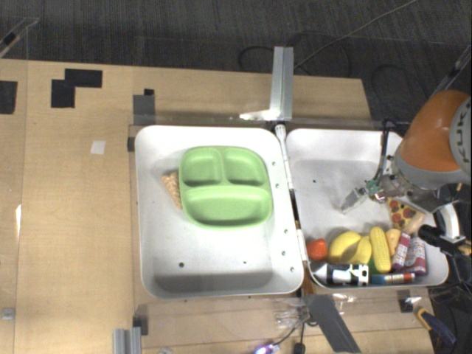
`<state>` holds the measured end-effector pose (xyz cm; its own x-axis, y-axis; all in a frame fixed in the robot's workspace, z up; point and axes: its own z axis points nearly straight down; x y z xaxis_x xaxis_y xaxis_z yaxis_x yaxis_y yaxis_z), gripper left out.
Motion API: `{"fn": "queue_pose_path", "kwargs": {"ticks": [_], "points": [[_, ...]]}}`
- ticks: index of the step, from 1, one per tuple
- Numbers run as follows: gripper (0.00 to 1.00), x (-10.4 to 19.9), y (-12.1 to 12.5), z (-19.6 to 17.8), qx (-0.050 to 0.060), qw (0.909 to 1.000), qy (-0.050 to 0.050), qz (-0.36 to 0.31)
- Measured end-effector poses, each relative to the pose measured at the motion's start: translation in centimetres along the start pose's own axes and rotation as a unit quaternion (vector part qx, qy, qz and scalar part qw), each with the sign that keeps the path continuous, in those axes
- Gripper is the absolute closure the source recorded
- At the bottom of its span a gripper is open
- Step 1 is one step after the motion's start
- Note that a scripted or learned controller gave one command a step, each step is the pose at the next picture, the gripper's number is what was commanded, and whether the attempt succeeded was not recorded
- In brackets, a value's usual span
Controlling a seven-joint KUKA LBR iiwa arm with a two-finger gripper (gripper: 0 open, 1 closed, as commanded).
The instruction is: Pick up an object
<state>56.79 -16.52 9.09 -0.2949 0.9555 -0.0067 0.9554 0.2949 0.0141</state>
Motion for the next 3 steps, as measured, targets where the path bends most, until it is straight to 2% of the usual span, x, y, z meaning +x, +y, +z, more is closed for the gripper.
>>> {"fn": "queue_pose_path", "kwargs": {"ticks": [1,2,3], "points": [[0.0,1.4,8.3,0.2,0.0,0.9961,0.001,-0.089],[0.0,4.1,5.1,-1.8,0.006,0.9919,0.002,0.127],[0.0,6.9,-3.8,-0.1,-0.002,0.9802,0.0,0.198]]}}
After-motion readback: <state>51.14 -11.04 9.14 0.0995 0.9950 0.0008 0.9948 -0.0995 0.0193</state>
